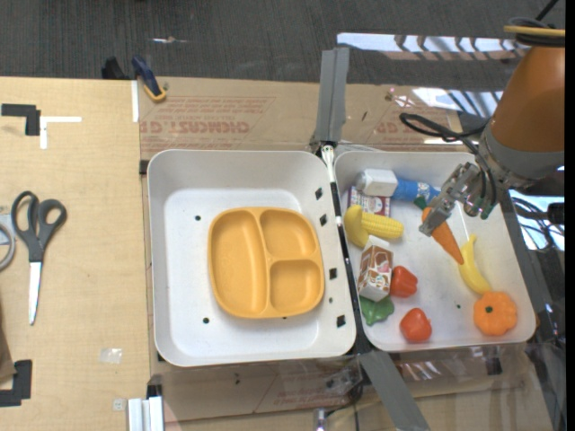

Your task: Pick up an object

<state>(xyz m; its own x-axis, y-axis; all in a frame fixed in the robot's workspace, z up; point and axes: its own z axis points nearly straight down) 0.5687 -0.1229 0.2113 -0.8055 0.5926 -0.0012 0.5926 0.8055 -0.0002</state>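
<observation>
Nearest the camera in the right bin [526,330] lay a small orange pumpkin [495,313], a red toy fruit [415,324] and a green pepper [375,311], all well apart from where I was working. A little farther back sat a yellow banana [472,268], and touching its upper end lay the toy carrot [446,238], which I judged to be my target, pointing down and to the right with its thick end toward me. My end effector [452,203] hung just over that thick end, tilted, and I could not tell whether it was released or clenched, nor whether the carrot was in it. To do this step well, I judged I should centre across the carrot's thicker part, not its tapered tip, since a taper tends to squirt out of a pinch. I should also line the closing direction across the carrot's width and stay off the banana beside it so that I would not drag both. A short, straight lift would then show whether the hold was real. Beyond, an ear of corn [373,225], a blue bottle [415,189] and a white box [377,182] lay toward the far wall, clear of my path.
</observation>
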